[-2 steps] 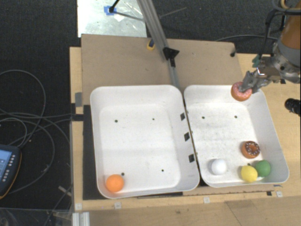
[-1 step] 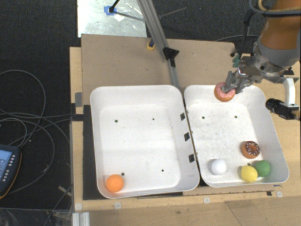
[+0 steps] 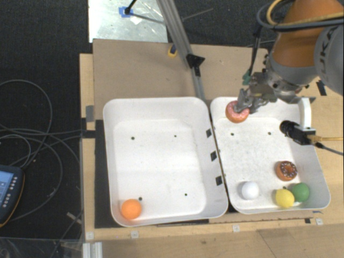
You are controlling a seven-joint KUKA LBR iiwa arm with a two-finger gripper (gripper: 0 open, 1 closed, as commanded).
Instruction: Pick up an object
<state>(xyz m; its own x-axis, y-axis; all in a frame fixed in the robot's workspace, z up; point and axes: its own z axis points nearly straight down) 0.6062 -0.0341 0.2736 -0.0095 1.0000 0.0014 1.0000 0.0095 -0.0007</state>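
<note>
A pink ring doughnut (image 3: 236, 113), smooth and rounded, sits at the far edge of the right bin (image 3: 269, 144). My hand (image 3: 248, 100) is right on it; I cannot tell whether it grips. The glossy curve, apparently pressed near the rim, could slip and roll away.

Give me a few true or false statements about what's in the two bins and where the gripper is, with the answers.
1. An orange ball lies in the left bin. True.
2. The gripper is over the left bin. False: it is at the far edge of the right bin, at a pink donut.
3. The white ball sits in the right bin. True.
4. The chocolate donut lies beside the orange ball. False: it is in the right bin, near the green ball and yellow ball.
</note>
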